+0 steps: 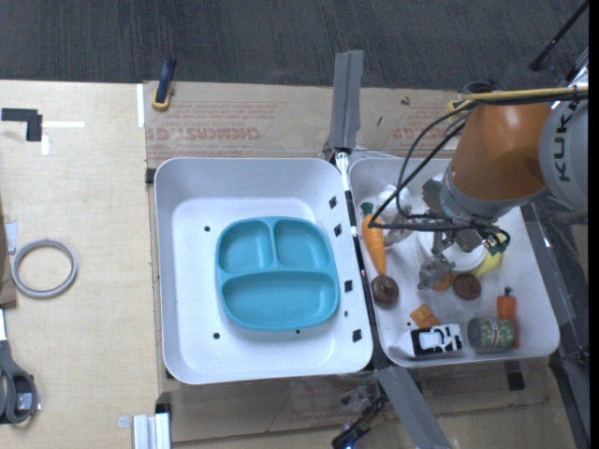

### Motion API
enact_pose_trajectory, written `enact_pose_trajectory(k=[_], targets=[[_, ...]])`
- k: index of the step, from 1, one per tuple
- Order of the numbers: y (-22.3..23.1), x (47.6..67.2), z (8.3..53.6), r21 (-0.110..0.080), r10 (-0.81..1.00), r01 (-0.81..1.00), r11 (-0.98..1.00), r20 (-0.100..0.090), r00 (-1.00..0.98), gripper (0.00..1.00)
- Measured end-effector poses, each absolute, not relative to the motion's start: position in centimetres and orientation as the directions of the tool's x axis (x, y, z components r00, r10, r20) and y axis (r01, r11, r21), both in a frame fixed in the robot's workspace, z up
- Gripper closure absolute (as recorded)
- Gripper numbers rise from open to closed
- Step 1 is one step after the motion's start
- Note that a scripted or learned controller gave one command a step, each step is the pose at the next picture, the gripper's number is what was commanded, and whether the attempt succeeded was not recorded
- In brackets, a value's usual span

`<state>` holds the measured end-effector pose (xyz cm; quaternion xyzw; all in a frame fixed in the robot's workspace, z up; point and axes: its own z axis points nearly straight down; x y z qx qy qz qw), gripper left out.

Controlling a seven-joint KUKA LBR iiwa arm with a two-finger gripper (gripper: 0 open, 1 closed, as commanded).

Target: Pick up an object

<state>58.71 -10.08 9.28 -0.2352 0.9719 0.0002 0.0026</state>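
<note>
My gripper hangs low in the middle of the right bin, under the orange wrist band. Its tips sit just left of a brown round object and a yellow banana-like piece. An orange carrot lies at the bin's left side, with a dark brown round piece below it. Near the front lie a small orange block, a black-and-white object, a green can and a small carrot toy.
The left bin holds a blue divided plate. On the bench to the left lie a grey tape ring and scissors. Cables loop from the arm over the right bin's back.
</note>
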Motion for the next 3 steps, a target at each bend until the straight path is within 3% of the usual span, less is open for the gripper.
enact_pose_trajectory(k=[1, 2, 3], targets=[[-14.3, 54.4, 9.3, -0.001, -0.435, -0.435, 0.901, -0.003, -0.901, 0.00], [-11.1, 52.5, 9.2, 0.001, -0.321, -0.321, 0.947, -0.002, -0.947, 0.00], [-21.8, 56.6, 9.3, -0.002, -0.459, -0.459, 0.889, -0.004, -0.888, 0.00]])
